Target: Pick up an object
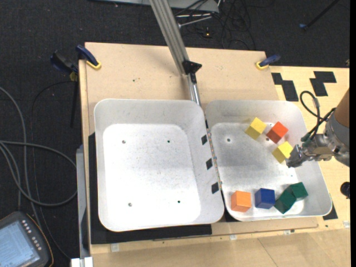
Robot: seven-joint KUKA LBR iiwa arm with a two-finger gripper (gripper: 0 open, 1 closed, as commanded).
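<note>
Approach step: gripper point(293, 159) at right-centre of frame, beside yellow cube point(282, 152); its spread you cannot tell. Next: you centre, descend.

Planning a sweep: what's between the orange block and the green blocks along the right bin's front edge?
The blue block sits between the orange block and the green blocks, seen in the camera view.

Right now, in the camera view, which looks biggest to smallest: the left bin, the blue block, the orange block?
1. left bin, by far the largest.
2. orange block and blue block: they look about alike, too close to rank.
</note>
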